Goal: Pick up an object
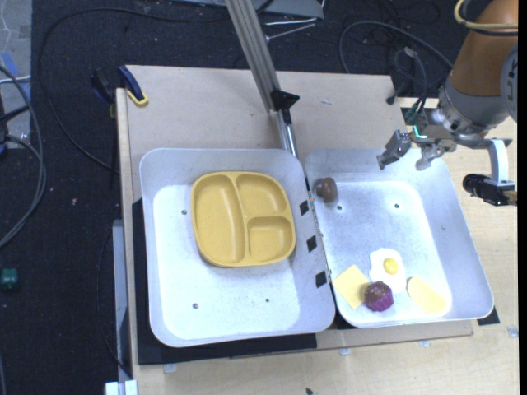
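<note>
My gripper [409,151] hangs above the far right corner of the right bin [445,212], its two fingers spread apart with nothing between them. In that bin a small brown round object [327,189] lies near the far left corner. Along the near edge lie a yellow cheese slice [352,285], a purple round object [379,296], a fried egg [389,265] and a pale yellow piece [426,295]. All of these lie well below and to the left of the gripper.
The left bin [165,245] holds a yellow divided plate [244,218]. A slanted metal pole [258,52] runs from the top down to the gap between the bins. Cables lie on the dark floor around the bench.
</note>
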`<state>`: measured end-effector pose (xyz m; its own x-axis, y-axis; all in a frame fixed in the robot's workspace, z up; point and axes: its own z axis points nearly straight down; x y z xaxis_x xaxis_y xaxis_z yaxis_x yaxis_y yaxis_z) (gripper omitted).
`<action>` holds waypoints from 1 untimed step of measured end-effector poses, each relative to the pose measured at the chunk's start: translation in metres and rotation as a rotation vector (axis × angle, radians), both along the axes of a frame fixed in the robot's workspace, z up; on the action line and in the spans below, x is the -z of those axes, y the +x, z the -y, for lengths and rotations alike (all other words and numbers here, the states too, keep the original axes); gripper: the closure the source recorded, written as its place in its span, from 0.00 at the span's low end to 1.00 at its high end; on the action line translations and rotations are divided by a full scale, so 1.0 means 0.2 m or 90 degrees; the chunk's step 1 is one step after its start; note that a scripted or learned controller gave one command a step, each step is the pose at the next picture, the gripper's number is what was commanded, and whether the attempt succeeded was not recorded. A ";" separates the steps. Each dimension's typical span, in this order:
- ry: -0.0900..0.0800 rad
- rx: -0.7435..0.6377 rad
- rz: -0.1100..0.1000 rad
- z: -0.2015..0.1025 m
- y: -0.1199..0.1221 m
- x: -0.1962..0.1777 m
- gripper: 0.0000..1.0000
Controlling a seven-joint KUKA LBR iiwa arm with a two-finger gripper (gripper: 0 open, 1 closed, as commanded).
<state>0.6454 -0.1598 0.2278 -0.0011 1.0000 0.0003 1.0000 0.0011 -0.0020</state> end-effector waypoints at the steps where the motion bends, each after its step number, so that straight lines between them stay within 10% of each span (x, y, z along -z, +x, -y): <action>1: 0.000 0.000 0.001 0.00 0.00 0.00 0.00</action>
<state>0.6458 -0.1598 0.2287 -0.0014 1.0000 -0.0001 1.0000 0.0014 -0.0001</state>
